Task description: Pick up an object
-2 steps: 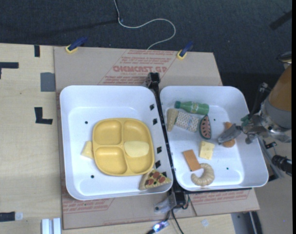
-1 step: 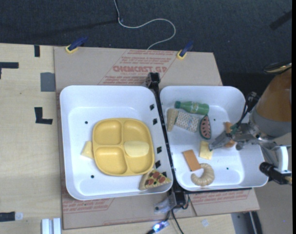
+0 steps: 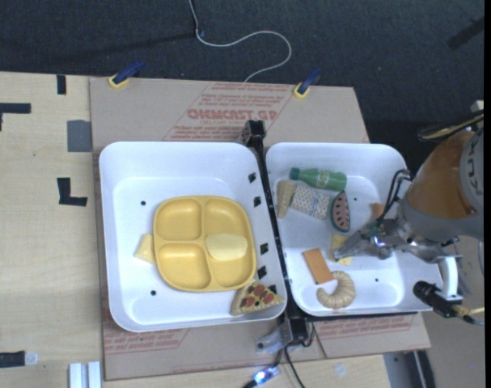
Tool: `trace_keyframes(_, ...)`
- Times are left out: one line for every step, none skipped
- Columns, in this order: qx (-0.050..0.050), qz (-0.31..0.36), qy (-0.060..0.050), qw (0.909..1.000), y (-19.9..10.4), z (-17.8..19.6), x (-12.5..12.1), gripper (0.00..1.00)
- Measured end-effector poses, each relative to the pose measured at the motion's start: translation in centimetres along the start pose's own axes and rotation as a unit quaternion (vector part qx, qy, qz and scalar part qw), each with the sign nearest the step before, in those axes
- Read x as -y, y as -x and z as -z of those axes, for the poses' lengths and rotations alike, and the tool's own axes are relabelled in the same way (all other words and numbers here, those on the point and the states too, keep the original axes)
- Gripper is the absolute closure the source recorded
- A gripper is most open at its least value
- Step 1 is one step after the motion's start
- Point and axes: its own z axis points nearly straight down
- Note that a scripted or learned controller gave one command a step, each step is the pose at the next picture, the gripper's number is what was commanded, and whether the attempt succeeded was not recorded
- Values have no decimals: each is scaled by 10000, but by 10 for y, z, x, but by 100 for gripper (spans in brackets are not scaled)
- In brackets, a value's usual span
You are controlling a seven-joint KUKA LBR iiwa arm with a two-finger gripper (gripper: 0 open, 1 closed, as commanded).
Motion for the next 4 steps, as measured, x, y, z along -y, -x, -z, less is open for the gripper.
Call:
trace_keyframes(6, -1, 18, 10000, 0, 13, -1, 100)
trace_keyframes(11, -5, 34, 10000, -1, 55, -2, 100)
trace_keyframes(13, -5, 38, 10000, 1, 100, 6, 100)
trace_keyframes(13, 0, 40, 10000, 0, 141, 5, 100)
